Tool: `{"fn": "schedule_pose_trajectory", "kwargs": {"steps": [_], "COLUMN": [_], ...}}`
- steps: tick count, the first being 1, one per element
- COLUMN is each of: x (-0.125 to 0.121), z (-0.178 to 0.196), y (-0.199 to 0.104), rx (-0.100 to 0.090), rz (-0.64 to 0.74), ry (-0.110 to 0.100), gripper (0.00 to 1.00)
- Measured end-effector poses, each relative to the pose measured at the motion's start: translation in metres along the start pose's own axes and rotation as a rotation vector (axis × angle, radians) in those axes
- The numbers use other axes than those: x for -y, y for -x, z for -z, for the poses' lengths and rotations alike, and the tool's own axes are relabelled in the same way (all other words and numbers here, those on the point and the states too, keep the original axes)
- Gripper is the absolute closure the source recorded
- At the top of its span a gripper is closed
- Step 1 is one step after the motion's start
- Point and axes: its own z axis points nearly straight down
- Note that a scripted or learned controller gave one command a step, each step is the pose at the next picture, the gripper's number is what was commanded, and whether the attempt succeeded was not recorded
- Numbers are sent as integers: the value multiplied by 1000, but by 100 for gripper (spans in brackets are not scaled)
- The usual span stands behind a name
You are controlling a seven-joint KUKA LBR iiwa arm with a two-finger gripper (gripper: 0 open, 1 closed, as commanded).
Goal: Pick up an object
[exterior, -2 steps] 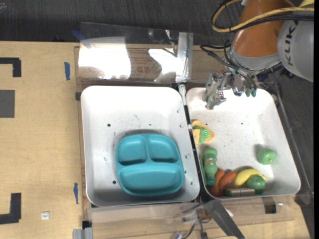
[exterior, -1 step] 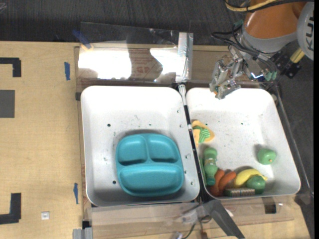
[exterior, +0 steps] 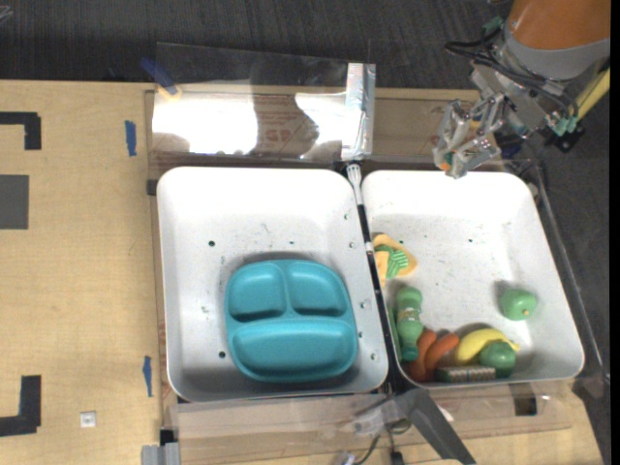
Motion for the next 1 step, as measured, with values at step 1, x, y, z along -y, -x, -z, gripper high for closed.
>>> {"fn": "schedule_pose_trajectory", "kwargs": {"steps": [1], "x": [-35], "z": [-37], "y": [14], "rx": [-9], "rz": [84], "ry": [8], "gripper": [100]}}
